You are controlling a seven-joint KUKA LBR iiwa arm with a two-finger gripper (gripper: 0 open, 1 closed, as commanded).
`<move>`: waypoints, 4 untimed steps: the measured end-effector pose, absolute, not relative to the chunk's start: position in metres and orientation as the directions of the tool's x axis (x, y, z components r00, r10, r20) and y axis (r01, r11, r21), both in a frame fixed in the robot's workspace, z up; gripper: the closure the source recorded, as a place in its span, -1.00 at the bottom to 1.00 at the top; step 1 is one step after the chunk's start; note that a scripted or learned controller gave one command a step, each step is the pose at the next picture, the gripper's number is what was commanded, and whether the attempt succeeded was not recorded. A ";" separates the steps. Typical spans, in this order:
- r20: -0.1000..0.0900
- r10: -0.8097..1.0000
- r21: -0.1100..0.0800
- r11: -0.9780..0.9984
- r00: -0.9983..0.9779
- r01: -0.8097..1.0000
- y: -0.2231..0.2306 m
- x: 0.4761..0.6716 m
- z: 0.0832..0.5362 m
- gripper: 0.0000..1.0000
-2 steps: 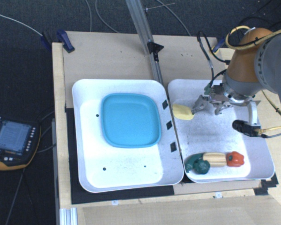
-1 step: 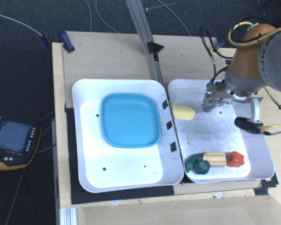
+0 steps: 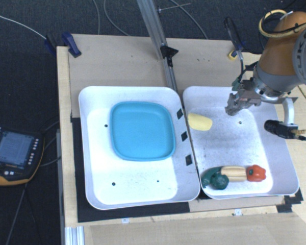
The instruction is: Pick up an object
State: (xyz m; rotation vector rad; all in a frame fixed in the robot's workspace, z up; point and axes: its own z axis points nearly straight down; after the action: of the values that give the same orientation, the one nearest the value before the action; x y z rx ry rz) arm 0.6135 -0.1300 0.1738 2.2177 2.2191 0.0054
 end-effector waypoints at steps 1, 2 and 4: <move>-0.001 1.000 0.003 0.000 0.000 1.000 -0.130 0.614 0.202 1.00; 0.001 1.000 0.002 0.005 -0.005 1.000 -0.076 0.630 0.212 1.00; 0.001 1.000 0.000 0.004 -0.004 1.000 0.033 0.628 0.221 1.00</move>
State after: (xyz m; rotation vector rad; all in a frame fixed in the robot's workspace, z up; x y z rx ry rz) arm 0.6279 0.0329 0.2207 2.2175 2.2266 0.0016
